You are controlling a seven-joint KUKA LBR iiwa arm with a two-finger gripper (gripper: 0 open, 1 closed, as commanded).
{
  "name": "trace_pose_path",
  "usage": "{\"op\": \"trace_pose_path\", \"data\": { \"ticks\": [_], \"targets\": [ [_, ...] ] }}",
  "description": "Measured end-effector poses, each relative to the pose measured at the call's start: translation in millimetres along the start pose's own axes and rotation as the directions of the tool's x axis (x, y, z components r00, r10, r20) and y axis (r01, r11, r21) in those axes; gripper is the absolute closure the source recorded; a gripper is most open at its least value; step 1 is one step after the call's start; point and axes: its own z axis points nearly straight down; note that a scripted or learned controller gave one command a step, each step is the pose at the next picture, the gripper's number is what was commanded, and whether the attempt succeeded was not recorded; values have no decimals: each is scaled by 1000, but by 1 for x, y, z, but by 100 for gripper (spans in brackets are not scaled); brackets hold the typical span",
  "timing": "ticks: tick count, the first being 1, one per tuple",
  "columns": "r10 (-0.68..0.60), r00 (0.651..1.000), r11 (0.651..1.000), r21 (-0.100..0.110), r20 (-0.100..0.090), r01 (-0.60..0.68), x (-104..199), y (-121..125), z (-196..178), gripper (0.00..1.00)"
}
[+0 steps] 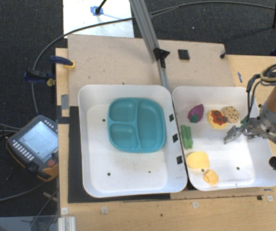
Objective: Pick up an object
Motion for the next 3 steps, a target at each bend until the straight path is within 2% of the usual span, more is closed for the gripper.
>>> {"op": "trace_pose_path", "data": {
  "ticks": [1,2,3],
  "targets": [
    [1,1000,1000,-6,1,-1,-1,2,47,0],
    [-1,1000,1000,-13,0,1,0,5,33,100],
    [-4,1000,1000,-7,2,4,-2,12,-12,100]
  ]
}}
